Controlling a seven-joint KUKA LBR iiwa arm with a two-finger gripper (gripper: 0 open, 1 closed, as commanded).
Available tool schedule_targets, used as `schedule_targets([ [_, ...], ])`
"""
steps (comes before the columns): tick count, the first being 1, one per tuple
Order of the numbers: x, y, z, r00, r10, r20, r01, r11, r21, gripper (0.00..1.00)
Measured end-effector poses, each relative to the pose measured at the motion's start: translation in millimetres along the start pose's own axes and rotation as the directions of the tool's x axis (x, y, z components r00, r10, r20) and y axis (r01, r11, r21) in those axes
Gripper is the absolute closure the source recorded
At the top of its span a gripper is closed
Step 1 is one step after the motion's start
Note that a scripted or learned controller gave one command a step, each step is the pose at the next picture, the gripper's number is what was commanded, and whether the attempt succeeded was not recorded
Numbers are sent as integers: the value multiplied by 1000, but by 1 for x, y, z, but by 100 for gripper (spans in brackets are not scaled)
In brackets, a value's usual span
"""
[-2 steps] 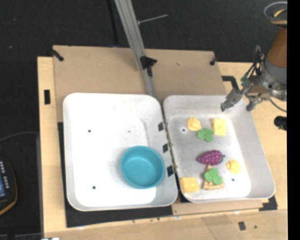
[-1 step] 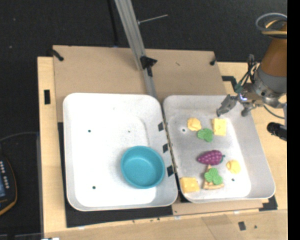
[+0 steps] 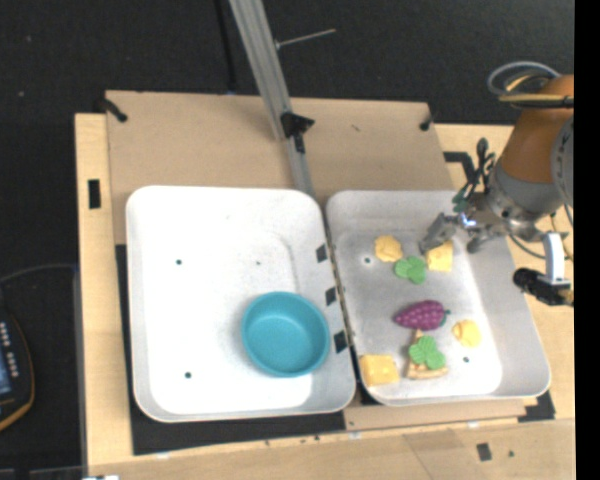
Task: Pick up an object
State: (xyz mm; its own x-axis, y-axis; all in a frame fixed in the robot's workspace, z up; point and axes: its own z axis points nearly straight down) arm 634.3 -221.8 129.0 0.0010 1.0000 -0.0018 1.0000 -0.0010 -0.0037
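Note:
The right bin holds several toy foods: a yellow piece, a green leafy piece, a yellow block, a purple grape bunch, a small yellow piece, a green and orange piece, and a yellow cheese block. My gripper hangs over the bin's upper right part, just above the yellow block, its dark fingers spread apart with nothing seen between them.
The left bin holds a blue bowl near its lower right corner. A grey pole slants up from between the bins. The arm's orange band is at the right edge.

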Motion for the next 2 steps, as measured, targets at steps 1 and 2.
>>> schedule_targets([
  [1,-1,2,-16,1000,-1,3,1,1000,-9,100],
  [2,3,-2,-60,1000,-3,-1,3,1000,-6,100],
])
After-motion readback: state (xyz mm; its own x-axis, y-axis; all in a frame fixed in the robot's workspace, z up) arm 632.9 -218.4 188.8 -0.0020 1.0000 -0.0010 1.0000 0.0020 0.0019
